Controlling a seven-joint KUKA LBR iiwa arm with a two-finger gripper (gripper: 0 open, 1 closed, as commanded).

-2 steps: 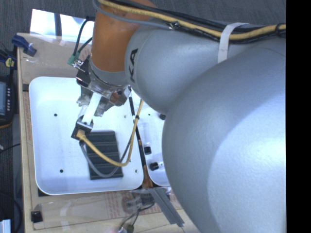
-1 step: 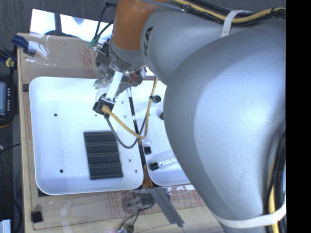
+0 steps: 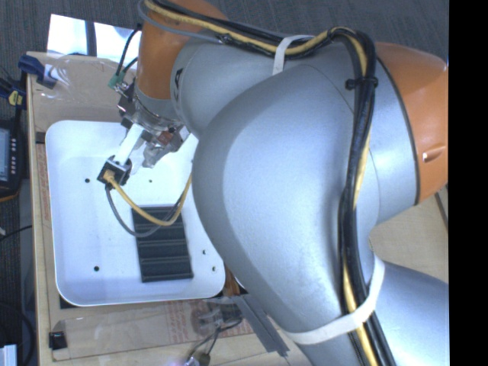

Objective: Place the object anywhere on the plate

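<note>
Hovering over the white bin (image 3: 80,219), my gripper (image 3: 156,149) is near a flat, dark grey ribbed slab (image 3: 162,244). How wide my grip stands, I cannot tell.

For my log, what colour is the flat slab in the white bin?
Dark grey slab, ribbed crosswise, seen in the camera view.

Arm (image 3: 305,166) covers white bin (image 3: 69,204) right side, bench (image 3: 114,322) beyond; tool (image 3: 152,149) blurred.

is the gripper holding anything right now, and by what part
Nothing visibly. The gripper is above the white bin, and the dark grey ribbed rectangular slab lies flat on the bin floor, apart from it.
</note>
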